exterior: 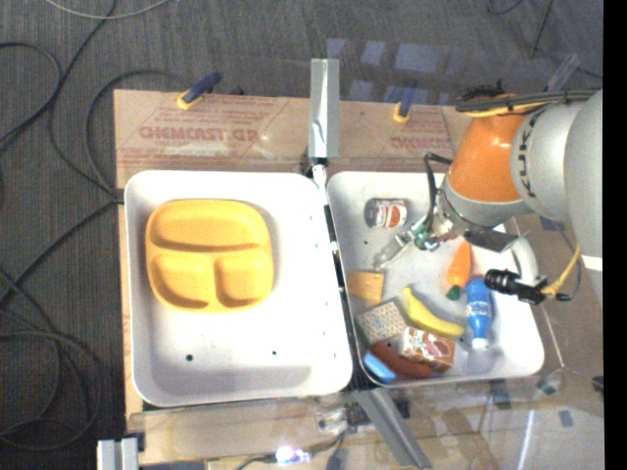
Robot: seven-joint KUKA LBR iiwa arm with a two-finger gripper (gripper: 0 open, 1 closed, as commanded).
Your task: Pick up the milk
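The milk [429,347], a small carton printed in red and white, lies on its side near the front of the right bin [529,360]. It rests between a yellow banana [431,315] and a dark red sausage [404,364]. My gripper [394,252] hangs low over the middle-left of that bin, pointing down and to the left. It is well behind the milk, between a tin can [386,212] and a tan cracker [365,285]. Nothing shows in its grasp.
A blue bottle [478,311] and an orange carrot [458,265] lie at the right of the right bin, a grey waffle-like piece [382,318] at its left. The left bin [294,360] holds a yellow divided tray [210,253]. The arm's orange band [490,160] overhangs the back right.
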